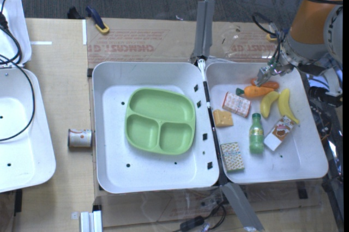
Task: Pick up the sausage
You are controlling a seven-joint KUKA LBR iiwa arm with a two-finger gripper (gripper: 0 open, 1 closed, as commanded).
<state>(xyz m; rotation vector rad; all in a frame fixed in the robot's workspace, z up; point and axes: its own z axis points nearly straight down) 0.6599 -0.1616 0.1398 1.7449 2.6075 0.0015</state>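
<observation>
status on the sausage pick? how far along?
Done: the arm has reached into the right bin and the gripper is down at the sausage, just above the carrot. In hand: nothing confirmed; whether it is gripped can't be judged. Left: a secure grip and the lift; the sausage lies on the bin floor.

Red lettering on the cardboard sheet behind the bins appears mirrored and upside down, roughly "CHEMCZI"; small package labels are too blurred to read.
</observation>
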